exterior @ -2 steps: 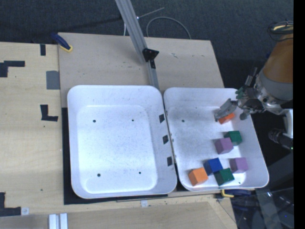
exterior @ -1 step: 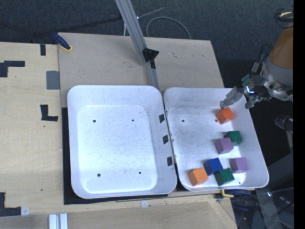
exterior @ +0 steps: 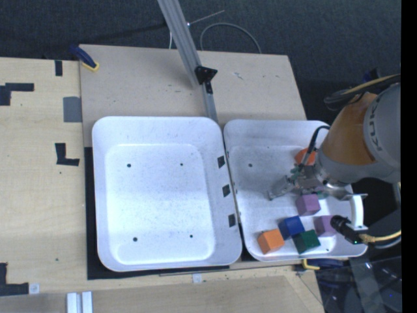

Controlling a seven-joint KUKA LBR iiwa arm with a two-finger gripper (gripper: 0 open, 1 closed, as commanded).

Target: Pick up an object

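Observation:
My gripper (exterior: 281,188) reaches down into the right bin (exterior: 260,135), with its grey fingers just above the floor near the bin's middle. Nothing shows between them. Just right of the fingers lies a purple block (exterior: 308,204). Toward the bin's front edge sit a blue block (exterior: 291,226), a green block (exterior: 306,241) and an orange block (exterior: 271,240). A second purple block (exterior: 322,224) lies at the right, and a small orange piece (exterior: 304,155) peeks out behind the wrist. The arm hides part of the bin's right side.
The left bin (exterior: 159,194) stands beside the right one, sharing a middle wall. A slanted metal rail (exterior: 182,38) crosses the bench behind the bins. Cables hang off the wrist at the right.

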